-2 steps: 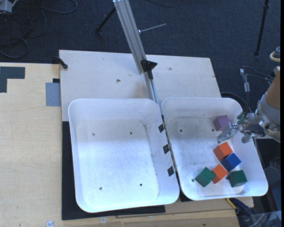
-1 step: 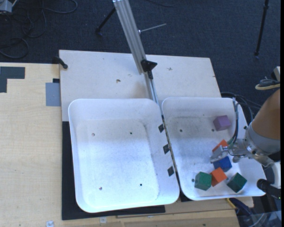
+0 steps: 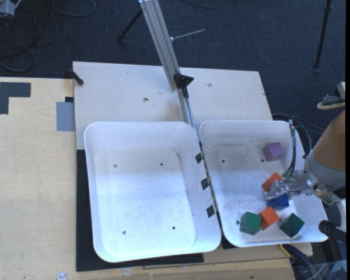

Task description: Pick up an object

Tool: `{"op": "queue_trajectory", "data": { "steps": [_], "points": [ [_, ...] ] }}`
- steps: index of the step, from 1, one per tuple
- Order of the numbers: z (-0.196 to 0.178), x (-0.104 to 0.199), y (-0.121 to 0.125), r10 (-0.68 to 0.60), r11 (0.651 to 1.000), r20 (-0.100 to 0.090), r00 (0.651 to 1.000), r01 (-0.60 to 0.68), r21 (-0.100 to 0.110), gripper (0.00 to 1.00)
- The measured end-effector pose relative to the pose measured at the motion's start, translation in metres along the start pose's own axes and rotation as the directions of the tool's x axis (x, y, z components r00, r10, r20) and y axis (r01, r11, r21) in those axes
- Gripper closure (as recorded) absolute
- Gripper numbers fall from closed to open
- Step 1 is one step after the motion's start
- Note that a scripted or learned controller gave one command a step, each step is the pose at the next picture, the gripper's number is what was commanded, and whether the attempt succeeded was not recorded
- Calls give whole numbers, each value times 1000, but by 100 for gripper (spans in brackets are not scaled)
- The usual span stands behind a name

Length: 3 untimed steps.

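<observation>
My gripper (image 3: 282, 189) reaches in from the right, low over the right bin (image 3: 233, 134). It sits between an orange block (image 3: 270, 181) just to its left and a blue block (image 3: 279, 202) right below it. Whether it touches either block is unclear. A purple cube (image 3: 273, 151) lies apart toward the bin's back. Near the front rim lie a green cube (image 3: 250, 223), an orange cube (image 3: 269, 216) and a dark green cube (image 3: 291, 224).
The left bin (image 3: 105, 134) stands beside the right one, with black clips (image 3: 205, 183) along the shared wall. A slanted aluminium rail (image 3: 163, 42) rises behind the bins. Cables (image 3: 296, 134) hang by the arm's wrist at the right bin's edge.
</observation>
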<state>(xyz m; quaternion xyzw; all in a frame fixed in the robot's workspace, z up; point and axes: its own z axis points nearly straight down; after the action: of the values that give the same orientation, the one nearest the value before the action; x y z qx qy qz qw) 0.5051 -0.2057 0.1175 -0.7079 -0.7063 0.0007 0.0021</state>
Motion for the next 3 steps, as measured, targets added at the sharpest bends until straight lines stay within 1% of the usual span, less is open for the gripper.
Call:
{"op": "queue_trajectory", "data": {
  "steps": [1, 2, 3],
  "points": [
    [19, 61, -13, 0, 1000, 16, 1000, 0, -27, 100],
    [19, 60, -13, 2, 1000, 12, 1000, -1, -26, 100],
    [-77, 124, 30, -8, 1000, 1, 1000, 8, -10, 100]
  ]
}}
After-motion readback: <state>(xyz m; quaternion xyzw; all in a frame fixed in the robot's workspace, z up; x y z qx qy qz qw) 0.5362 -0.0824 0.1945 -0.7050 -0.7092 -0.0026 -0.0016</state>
